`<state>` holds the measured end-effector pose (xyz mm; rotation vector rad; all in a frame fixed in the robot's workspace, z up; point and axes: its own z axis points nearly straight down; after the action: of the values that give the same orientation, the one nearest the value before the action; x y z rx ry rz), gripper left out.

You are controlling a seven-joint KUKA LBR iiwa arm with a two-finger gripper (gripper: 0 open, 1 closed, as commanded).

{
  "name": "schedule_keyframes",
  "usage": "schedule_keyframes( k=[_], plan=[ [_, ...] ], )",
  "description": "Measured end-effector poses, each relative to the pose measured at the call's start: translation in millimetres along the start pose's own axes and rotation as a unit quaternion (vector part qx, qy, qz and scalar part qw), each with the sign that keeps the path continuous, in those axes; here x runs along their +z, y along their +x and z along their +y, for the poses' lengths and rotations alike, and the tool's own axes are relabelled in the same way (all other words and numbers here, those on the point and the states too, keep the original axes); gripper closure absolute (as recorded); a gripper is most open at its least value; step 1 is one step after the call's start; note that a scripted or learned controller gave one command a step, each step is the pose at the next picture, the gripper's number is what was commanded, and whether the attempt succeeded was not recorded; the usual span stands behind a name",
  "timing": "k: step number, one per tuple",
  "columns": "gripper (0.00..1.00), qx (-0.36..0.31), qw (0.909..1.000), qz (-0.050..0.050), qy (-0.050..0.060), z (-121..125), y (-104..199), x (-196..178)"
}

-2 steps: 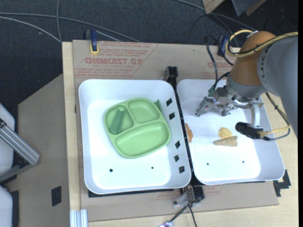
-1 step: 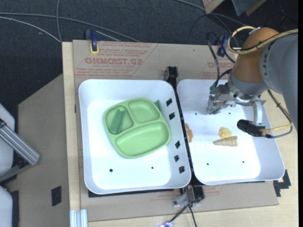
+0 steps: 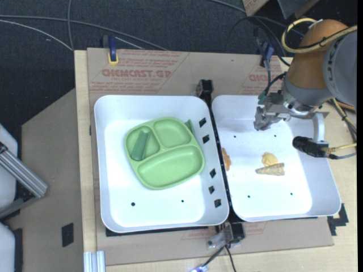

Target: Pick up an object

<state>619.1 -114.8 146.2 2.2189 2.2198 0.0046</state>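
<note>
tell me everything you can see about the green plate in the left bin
The green plate is a light green divided tray that looks like smooth plastic, with rounded corners and raised ridges splitting it into three compartments: two small ones at the far side and one large one nearer the camera. It lies flat on the floor of the left bin, turned at a slant to the bin's walls. A darker green stick rests in the small left compartment.

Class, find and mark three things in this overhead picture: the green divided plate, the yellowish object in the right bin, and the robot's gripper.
green divided plate (image 3: pixel 170 166): camera view, floor of its largest compartment.
yellowish object (image 3: pixel 270 165): camera view, its middle.
gripper (image 3: pixel 264 123): camera view, at its fingertips.
</note>
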Motion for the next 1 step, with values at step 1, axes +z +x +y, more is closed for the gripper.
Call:
schedule_keyframes(
  k=[1],
  plan=[
    [1.00,-0.001,1.0000,0.000,-0.001,3.5,10.8,-54.8]
  ],
)
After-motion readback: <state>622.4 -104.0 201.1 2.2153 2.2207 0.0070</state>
